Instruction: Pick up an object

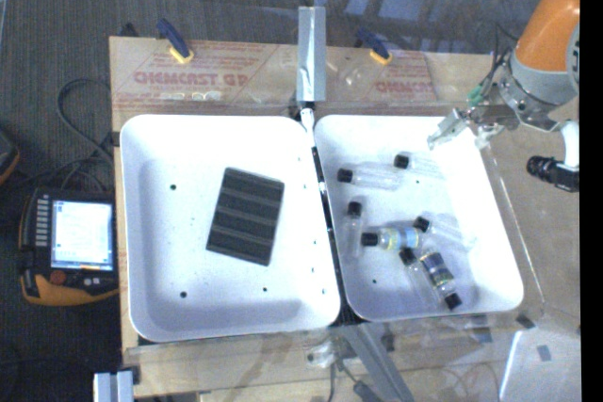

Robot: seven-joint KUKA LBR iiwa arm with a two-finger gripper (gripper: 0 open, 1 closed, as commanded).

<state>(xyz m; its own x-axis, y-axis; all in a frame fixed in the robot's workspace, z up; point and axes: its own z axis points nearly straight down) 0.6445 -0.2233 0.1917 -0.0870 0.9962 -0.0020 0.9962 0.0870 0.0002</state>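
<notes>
lying flat at the centre of the left bin (141, 202) is a dark ribbed block (246, 216), tilted slightly. across the divider, the right bin (495, 221) holds several small clear vials with black caps (405, 235), scattered from its middle toward five o'clock. at the bin's one o'clock corner hangs the gripper (464, 126), holding nothing i can see; whether its jaws are apart i cannot tell.

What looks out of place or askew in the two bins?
The clear vials in the right bin lie on their sides at mixed angles. The dark ridged pad in the left bin sits slightly rotated.
</notes>
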